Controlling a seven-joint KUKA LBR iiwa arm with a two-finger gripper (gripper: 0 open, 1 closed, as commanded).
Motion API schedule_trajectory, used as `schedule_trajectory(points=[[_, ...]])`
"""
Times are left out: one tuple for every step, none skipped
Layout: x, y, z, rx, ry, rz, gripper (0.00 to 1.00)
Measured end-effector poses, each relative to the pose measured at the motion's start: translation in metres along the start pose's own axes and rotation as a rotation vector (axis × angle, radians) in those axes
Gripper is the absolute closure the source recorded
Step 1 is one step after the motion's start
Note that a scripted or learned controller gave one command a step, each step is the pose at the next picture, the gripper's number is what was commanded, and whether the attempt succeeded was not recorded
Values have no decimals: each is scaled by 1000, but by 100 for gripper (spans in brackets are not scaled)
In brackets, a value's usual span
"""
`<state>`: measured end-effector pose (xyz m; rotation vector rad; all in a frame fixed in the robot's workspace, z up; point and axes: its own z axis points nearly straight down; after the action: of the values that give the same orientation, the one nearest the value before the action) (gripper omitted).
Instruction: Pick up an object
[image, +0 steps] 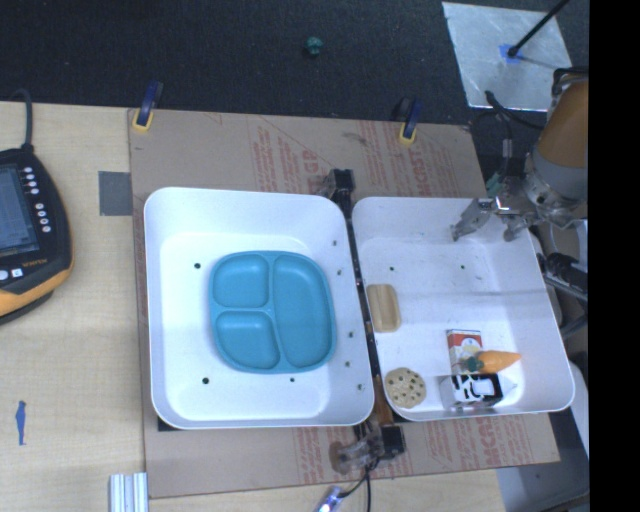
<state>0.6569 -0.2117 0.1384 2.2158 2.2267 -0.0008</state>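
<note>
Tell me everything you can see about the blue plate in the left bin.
The blue plate is a rounded-rectangle tray of what looks like smooth light blue plastic, split by raised ridges into three sections: two smaller ones toward the left and one long one on the right. It lies flat, face up and slightly turned, near the middle of the left bin, resting on the white floor and clear of the walls. All three sections look bare. The gripper is apart from it, above the right bin's far side.

We see a grey arm (556, 178) with a rounded orange band (566, 125) above its wrist, dark cables trailing beside it, ending in a slim metallic gripper (488, 222) whose thin silver fingers (466, 226) look bare.
</note>
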Motion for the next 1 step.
schedule_trajectory(points=[[0,-65,-25,2,0,1,0]])
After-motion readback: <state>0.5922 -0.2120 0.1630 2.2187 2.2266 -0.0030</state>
